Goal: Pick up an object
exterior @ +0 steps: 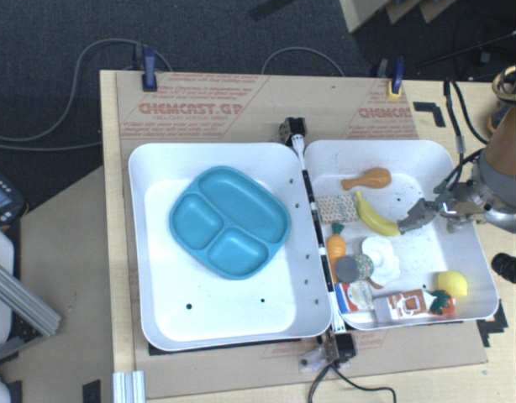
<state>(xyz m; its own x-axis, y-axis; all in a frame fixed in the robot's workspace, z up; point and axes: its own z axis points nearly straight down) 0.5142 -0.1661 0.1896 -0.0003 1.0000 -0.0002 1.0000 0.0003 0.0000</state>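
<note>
Dark carpet surrounds a cardboard-topped bench [241, 99] w/ red print, cables trailing across the floor behind it. Two shallow white bins sit side by side on the bench. Landmark for everything below: the banana [375, 216] in the right bin [426, 154].

Gripper [416, 214] comes in from the right edge of the camera view, low over the right bin; its dark tip lies just right of the banana's lower end, v. close, maybe touching — can't tell. Nothing visible between the fingers, and whether they're spread or closed can't be made out from this angle.

Banana: small, yellow, curved, lying flat on the bin floor, running diagonally from upper left to lower right. Looks like a toy.

Other items rel. to the banana: tan pear-shaped piece [368, 178] just above it; patterned flat item [335, 207] just left; orange thing [335, 246] below-left; grey round lid [347, 268] and a white rounded object [381, 255] below; lemon [451, 285] well below-right, near the bin's corner; red-and-white packet [407, 304] along the bin's bottom wall, left of the lemon.

Left bin [149, 225], well left of the banana, holds a blue divided plate [229, 221] w/ three compartments, set at a tilt.
</note>
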